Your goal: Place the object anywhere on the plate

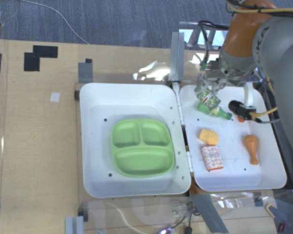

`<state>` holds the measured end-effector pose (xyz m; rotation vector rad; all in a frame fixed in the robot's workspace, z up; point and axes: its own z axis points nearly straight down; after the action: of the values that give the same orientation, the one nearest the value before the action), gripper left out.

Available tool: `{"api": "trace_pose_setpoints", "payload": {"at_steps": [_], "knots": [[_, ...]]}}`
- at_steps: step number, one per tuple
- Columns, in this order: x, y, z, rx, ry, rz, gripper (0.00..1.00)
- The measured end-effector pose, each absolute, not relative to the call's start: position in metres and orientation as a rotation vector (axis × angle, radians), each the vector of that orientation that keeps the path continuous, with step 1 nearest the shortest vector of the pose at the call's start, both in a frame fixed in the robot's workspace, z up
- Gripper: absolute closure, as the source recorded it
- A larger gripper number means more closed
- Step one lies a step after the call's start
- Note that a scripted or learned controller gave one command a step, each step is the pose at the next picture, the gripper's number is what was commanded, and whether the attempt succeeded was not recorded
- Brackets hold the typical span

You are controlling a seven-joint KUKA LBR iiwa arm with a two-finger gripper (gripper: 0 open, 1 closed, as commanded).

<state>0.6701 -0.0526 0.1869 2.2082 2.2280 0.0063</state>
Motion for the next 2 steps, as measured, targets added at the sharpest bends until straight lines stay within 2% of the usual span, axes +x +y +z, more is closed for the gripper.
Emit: {"api": "trace_pose_setpoints", "payload": {"at_steps": [1, 2], "knots": [[0.598, 0.009, 0.186, 2.215, 2.225, 0.006, 1.0], [0.542, 0.092, 0.185, 2.217, 2.225, 0.003, 1.0]]}}
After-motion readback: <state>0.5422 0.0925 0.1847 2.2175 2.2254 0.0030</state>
